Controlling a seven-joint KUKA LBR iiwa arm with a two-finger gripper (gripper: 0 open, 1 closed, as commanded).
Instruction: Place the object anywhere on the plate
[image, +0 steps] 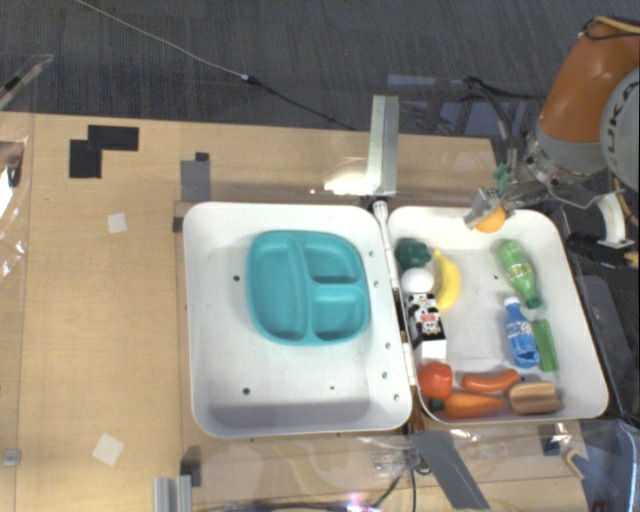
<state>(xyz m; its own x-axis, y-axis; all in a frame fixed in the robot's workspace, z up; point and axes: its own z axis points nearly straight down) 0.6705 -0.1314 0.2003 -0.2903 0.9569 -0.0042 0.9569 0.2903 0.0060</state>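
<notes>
A teal divided plate (305, 285) lies in the left white bin (215, 400), with nothing on it. At the far upper corner of the right bin (585, 330), my gripper (489, 210) reaches down from the grey and orange arm (585, 90). A small round orange object (489, 221) sits between its fingers at the bin's back rim. The plate is well to the left of the gripper, across the divider between the bins.
The right bin holds several toy foods: a dark green item (411, 252), a white ball (417, 280), a banana (446, 280), a green bottle (518, 270), a blue bottle (520, 335), a tomato (434, 378), a sausage (487, 381) and a bread roll (533, 398). A metal post (384, 145) stands behind the bins.
</notes>
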